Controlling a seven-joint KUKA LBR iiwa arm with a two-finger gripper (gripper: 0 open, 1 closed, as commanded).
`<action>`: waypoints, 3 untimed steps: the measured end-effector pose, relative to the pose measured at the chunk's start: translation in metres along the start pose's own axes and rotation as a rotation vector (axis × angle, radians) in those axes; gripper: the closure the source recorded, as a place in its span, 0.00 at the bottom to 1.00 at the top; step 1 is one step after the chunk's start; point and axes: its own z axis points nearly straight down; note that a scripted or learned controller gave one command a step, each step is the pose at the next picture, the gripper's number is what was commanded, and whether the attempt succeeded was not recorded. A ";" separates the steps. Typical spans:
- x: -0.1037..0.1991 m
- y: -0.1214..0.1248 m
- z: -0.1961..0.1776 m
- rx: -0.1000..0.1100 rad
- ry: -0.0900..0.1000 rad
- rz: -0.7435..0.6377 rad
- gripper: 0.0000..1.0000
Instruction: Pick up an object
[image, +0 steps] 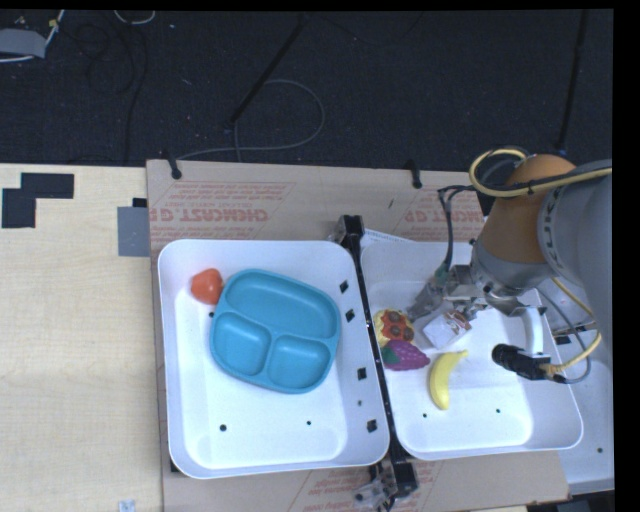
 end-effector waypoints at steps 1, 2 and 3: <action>-0.001 0.000 -0.010 0.001 0.001 0.003 1.00; -0.003 0.003 -0.053 -0.002 0.001 0.001 1.00; -0.002 0.014 -0.107 -0.004 0.000 -0.001 1.00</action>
